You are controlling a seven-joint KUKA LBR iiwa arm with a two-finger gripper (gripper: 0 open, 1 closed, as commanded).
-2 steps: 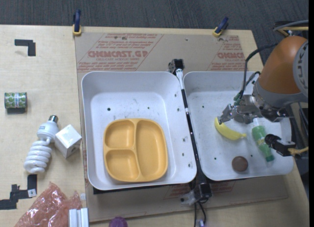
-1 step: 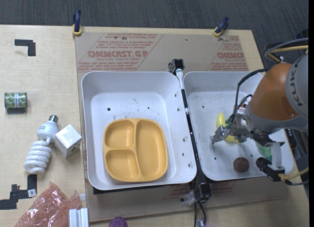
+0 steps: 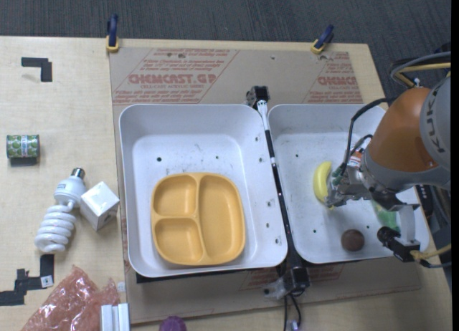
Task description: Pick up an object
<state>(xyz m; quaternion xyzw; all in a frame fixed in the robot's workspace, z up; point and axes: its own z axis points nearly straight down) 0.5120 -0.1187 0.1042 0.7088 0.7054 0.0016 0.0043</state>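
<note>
A yellow banana (image 3: 321, 180) lies in the right bin (image 3: 301, 150), near its middle. My gripper (image 3: 336, 195) is down in that bin, right against the banana's right side and touching or nearly touching it. The wrist hides where they meet. A small brown ball (image 3: 351, 239) rests near the bin's front edge, below and to the right of the gripper. A green object (image 3: 387, 217) peeks out from under the arm at the bin's right side.
The left bin (image 3: 136, 150) holds a yellow divided plate (image 3: 198, 218). On the bench to the left lie a spiral light bulb (image 3: 59, 218), a white cube (image 3: 100, 204), a green can (image 3: 22, 147) and a pink mesh bag (image 3: 68, 302).
</note>
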